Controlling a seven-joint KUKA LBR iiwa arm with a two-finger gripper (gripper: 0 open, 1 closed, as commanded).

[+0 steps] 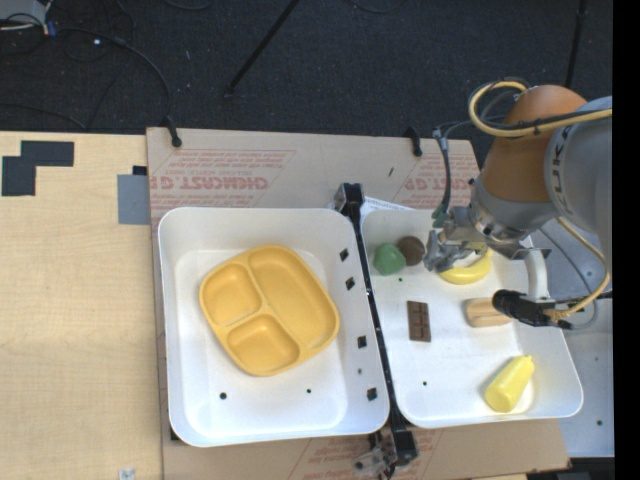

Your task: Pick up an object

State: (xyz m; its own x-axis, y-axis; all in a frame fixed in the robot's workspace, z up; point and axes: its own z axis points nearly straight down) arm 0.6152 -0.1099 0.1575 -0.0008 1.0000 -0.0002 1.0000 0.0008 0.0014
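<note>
My gripper (444,256) hangs low at the back of the right bin (560,393). It sits at the left edge of a flat yellow round piece (468,271), partly covering it. A brown ball (410,249) lies just left of the gripper, with a green ball (389,259) beside that. Nearer the front lie a dark brown bar (419,320), a tan wooden block (482,313) and a yellow bottle-shaped thing (509,383).
The left bin (190,398) holds a yellow divided plate (267,307). A black divider (367,308) runs between the two bins. The grey arm with its orange band (525,158) reaches in from the right, over the right bin's back corner.
</note>
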